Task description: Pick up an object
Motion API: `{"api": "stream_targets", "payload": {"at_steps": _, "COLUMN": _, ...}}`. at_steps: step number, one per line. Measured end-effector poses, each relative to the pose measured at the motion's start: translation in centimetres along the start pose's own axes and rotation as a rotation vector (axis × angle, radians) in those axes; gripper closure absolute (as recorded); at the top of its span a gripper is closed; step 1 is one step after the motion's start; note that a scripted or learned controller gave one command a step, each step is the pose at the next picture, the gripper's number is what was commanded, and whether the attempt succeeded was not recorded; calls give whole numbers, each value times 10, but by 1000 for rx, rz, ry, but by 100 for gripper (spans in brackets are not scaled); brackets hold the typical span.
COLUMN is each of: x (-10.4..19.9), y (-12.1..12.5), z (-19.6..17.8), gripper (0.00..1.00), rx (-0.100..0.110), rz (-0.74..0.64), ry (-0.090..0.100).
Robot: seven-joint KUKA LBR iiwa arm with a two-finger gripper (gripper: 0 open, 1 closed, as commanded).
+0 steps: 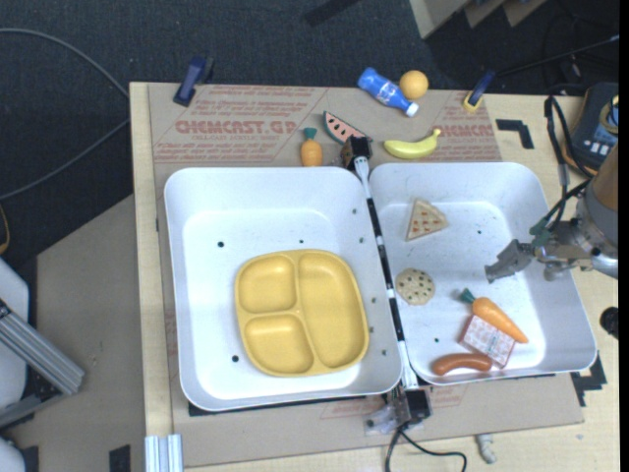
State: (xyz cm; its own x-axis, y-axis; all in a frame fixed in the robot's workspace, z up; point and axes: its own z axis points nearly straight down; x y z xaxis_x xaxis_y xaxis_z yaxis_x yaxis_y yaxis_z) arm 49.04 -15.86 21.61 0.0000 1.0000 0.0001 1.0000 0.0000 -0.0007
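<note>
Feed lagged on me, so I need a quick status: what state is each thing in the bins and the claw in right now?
Yellow three-compartment plastic plate: flat in left bin, nothing in it.
Pizza slice toy: flat, right bin.
Round chocolate-chip cookie toy: flat, near the divider.
Orange carrot toy: lying on its side, overlapping the pink wafer.
Red sausage toy: lying at the front rim.
Claw: over right bin, holding nothing.

Hand [513, 261] over right bin [472, 190], w/ carrot [497, 319] nearby.
</note>
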Motion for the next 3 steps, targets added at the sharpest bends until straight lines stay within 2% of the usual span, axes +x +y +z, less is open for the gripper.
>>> {"api": "stream_targets", "payload": {"at_steps": 1, "x": 13, "y": -5, "z": 132, "gripper": 0, "rx": -2, "rz": 0, "ry": 0}}
{"api": "stream_targets", "payload": {"at_steps": 2, "x": 13, "y": -5, "z": 122, "gripper": 100, "rx": -3, "rz": 1, "ry": -1}}
{"api": "stream_targets", "payload": {"at_steps": 3, "x": 110, "y": 18, "z": 30, "gripper": 100, "rx": -4, "rz": -5, "ry": 3}}
